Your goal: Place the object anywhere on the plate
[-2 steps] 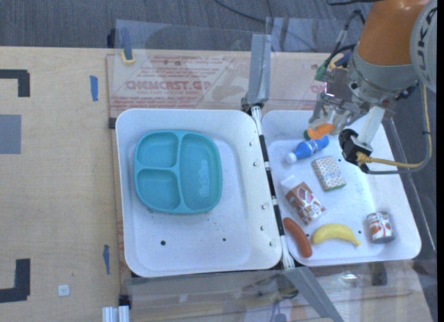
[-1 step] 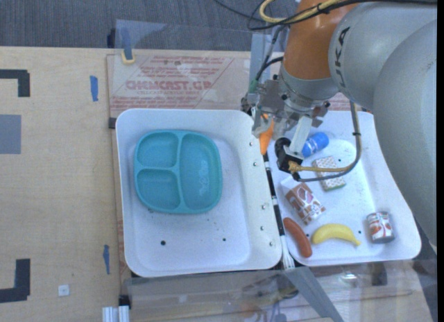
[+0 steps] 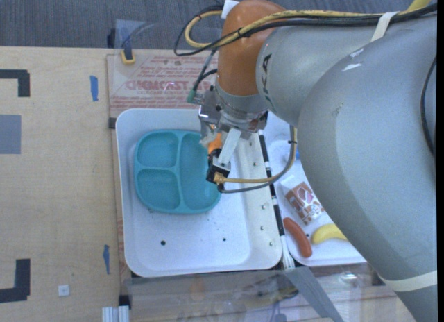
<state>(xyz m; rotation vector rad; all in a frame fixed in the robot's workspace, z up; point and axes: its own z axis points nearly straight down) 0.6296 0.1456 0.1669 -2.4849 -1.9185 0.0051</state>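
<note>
Two bins [image 3: 187, 261], one plate [image 3: 166, 175], one sausage [image 3: 297, 236], one banana [image 3: 326, 233].

One fixed camera here, up above the bench [image 3: 55, 175] and looking down at a slant, close enough that the two white bins fill the middle of the shot. The left bin [image 3: 187, 244] sits in full view, the right bin [image 3: 326, 255] shows just a strip, because the grey arm [image 3: 347, 105] sweeps in from the right and looms large.
</note>
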